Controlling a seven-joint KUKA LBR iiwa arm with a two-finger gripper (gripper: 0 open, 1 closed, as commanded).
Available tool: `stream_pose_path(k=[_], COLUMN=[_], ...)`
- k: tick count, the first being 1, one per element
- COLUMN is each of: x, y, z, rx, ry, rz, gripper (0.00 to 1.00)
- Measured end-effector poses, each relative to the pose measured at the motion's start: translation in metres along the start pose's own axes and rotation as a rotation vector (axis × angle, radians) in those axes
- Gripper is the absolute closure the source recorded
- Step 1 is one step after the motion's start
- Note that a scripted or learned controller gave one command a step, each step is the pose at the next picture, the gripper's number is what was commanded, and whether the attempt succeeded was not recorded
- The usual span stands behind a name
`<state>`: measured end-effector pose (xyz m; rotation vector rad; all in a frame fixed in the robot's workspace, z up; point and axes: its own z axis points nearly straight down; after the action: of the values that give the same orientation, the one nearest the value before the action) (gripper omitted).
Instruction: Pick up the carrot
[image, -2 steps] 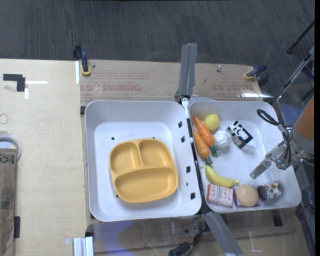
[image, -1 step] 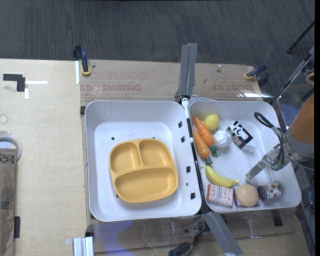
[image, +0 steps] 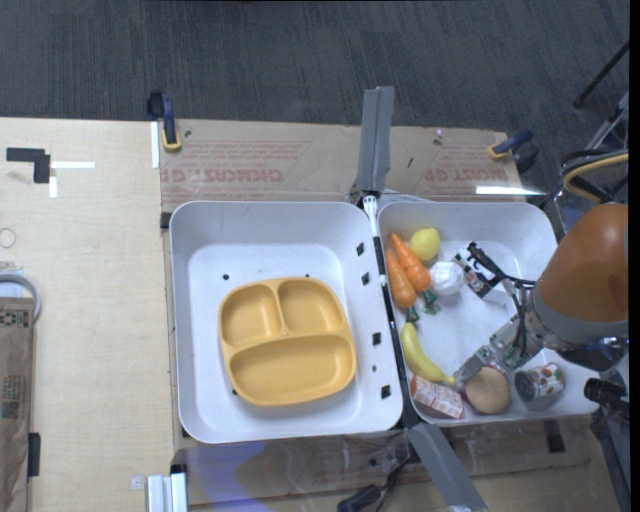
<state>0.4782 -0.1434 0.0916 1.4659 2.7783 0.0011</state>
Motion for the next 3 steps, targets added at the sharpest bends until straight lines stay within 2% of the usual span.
stream_pose_path(k=[1,2,3], x=[0.045,0.021,0.02], y=[0.048,0.135,0.136], z=[-0.1,-0.1,-0.109], rx=[0.0,0.0,-0.002], ry=[-0.002,-0.002,-0.004], rz=[-0.398,-0.584,-0.581], gripper=[0.0,0.0,1.0])
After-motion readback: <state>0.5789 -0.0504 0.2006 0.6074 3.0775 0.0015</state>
